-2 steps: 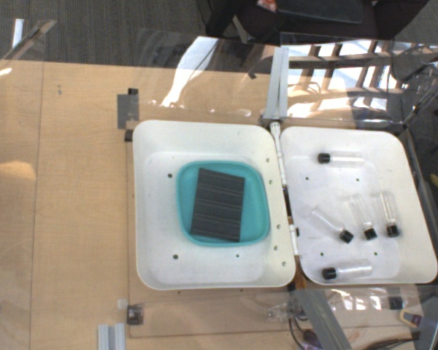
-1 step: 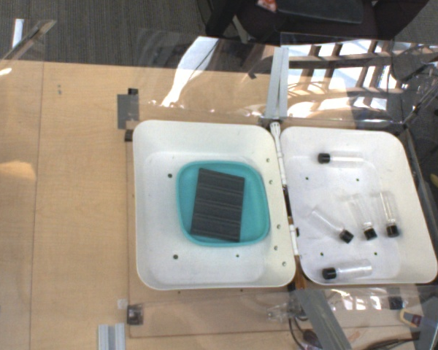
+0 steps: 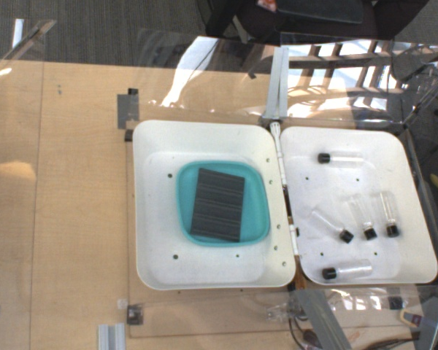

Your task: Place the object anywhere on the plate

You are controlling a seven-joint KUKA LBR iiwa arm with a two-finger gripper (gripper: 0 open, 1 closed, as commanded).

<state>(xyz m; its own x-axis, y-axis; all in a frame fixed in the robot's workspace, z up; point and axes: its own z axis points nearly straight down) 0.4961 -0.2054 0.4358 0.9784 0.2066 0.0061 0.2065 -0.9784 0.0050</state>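
Note:
A teal square plate [image 3: 257, 210] sits in the middle of the left white bin [image 3: 153, 217]. A dark grey ribbed rectangular block [image 3: 218, 205] lies flat on the plate, its long side running front to back and tilted slightly. The block rests wholly inside the plate's rim, with teal showing on all sides of it.
The right white bin [image 3: 409, 195] holds several clear vials with black caps: one at the back [image 3: 339, 157], a cluster in the middle [image 3: 361, 219] and one at the front [image 3: 347, 270]. A metal divider [image 3: 278, 93] runs back from between the bins. Dark machinery [image 3: 314, 6] stands beyond the bench.

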